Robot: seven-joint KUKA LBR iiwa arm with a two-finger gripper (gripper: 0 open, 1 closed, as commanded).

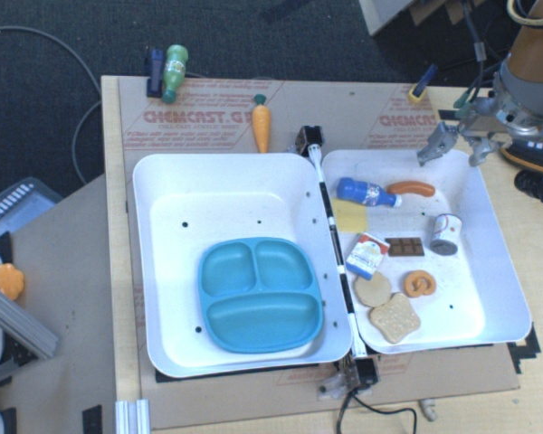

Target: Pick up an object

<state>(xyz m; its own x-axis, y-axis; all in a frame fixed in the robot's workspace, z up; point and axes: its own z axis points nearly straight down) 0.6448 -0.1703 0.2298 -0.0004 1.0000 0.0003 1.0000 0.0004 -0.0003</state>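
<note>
The right bin (498, 269) holds several items: a blue bottle (366, 192), a sausage (410, 188), a yellow cheese slice (349, 215), a small carton (366, 256), a chocolate bar (404, 247), a tin can (445, 234), a donut (420, 284), a round cookie (374, 289) and a bread slice (395, 318). My gripper (455, 149) hangs over the back right corner of this bin, its two fingers spread apart with nothing between them. It is above and to the right of the sausage.
The left bin (163, 242) carries a blue divided plate (258, 293). On the board behind the bins lie a toy carrot (261, 126) and a green bottle (174, 70). A black clip (309, 138) sits where the bins meet.
</note>
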